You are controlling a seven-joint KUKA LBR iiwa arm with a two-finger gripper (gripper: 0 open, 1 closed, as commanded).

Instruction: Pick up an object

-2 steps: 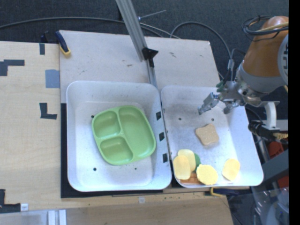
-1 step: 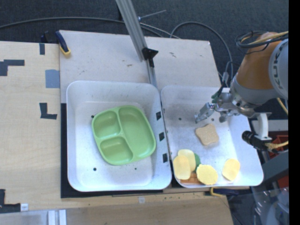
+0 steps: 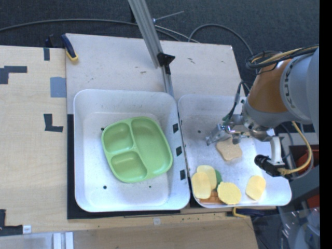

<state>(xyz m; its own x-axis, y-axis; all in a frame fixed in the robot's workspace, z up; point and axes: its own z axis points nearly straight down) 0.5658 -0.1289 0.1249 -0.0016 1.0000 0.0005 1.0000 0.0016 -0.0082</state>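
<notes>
Tan slice, perhaps bread, lying flat, pincer just above

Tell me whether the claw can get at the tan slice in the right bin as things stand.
Probably yes. The claw hangs just above the tan slice, which lies alone on the bin's floor, apart from the yellow pieces near the front edge, with nothing over it.

Glossy green plastic tray in a matt (slightly speckled) white bin.
</notes>
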